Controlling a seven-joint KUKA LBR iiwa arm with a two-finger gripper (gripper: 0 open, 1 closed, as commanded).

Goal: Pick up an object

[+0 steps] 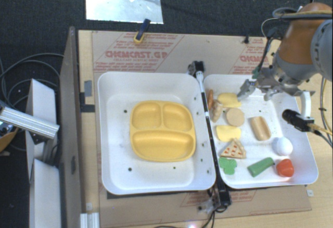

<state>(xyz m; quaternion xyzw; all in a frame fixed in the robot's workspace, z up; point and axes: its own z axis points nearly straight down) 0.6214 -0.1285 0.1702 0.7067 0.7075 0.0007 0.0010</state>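
Note:
The right bin (307, 167) holds several toy foods: a yellow lump (229, 99), a tan round cookie (235, 117), a yellow cheese piece (228, 133), a hot dog bun (260, 128), a pizza slice (233, 150), a white egg (282, 146), a red tomato (285, 168), a green block (260, 166), a green broccoli piece (228, 165) and a brown stick (210, 100). My gripper (258, 89) hovers over the bin's far edge, just right of the yellow lump, open with nothing between its fingers.
The left bin (112, 117) holds a yellow divided plate (162, 131). A black clamp (196, 68) sits on the ridge between the bins. Cardboard lies under both bins, with a yellow-and-blue clip (141, 32) at the back.

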